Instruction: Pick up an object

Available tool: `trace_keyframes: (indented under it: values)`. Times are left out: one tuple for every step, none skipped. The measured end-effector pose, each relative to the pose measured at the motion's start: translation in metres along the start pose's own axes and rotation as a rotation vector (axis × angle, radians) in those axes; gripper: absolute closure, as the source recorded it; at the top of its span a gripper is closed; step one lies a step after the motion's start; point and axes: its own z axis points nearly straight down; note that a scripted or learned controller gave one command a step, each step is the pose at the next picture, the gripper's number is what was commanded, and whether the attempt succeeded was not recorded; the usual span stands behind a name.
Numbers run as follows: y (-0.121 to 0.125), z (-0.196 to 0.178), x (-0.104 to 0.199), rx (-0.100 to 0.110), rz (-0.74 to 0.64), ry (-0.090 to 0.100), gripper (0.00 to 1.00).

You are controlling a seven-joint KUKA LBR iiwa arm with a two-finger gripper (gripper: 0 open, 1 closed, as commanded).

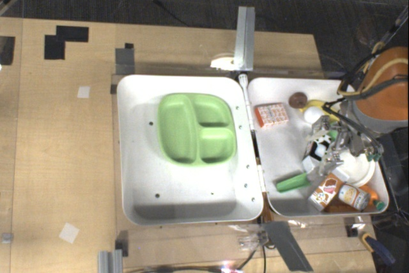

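My gripper (327, 145) reaches down into the right bin (281, 156) from the right, below the orange band (387, 91) of the arm. Its tip sits over a small black and white object (316, 151), which it partly hides. Just right of it lies a white cup (356, 168). A green cylinder (292, 183) lies in front and to the left of the gripper. A red and white box (271, 115) rests near the bin's left wall. A brown round piece (298, 100) and a white and yellow object (312, 112) lie at the back.
The left bin (137, 156) holds a green divided tray (195, 128). An orange-brown bottle (348, 196) and a small carton (324, 192) lie in the right bin's front right corner. Cables (358, 73) hang by the arm. A metal post (245, 38) stands behind the bins.
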Motion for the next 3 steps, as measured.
trace_keyframes:
  values:
    - [0.023,0.019,0.039,0.000,0.102,-0.012,0.00]
    - [0.053,0.018,0.054,0.003,0.100,-0.011,0.00]
    - [0.072,0.018,0.049,0.005,0.265,-0.009,0.00]
